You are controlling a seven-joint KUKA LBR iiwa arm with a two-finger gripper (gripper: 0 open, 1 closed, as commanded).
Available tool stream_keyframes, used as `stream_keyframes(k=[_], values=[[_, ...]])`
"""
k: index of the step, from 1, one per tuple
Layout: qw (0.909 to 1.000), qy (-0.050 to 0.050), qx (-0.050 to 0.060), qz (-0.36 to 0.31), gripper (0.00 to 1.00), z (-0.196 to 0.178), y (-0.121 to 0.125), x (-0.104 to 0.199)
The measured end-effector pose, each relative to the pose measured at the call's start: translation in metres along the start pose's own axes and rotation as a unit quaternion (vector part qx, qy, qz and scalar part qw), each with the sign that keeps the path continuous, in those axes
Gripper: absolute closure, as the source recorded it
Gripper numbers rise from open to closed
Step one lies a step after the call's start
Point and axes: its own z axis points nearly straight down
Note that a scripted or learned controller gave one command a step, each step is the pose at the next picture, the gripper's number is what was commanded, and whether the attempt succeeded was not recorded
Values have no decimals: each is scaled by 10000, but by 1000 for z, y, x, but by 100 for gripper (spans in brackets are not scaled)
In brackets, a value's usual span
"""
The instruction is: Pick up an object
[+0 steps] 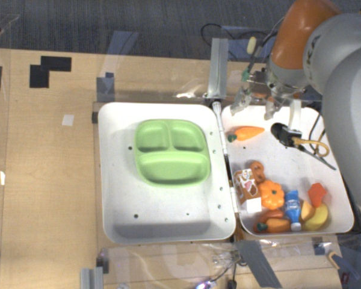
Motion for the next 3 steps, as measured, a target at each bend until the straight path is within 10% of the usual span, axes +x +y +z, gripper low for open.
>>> stream_keyframes(k=[1, 2, 3], values=[[9991, -3, 15, 414, 0, -20, -3, 15], [9970, 1, 21, -778, 0, 3, -64, -27], [9936, 5, 21, -1127, 0, 2, -73, 26]])
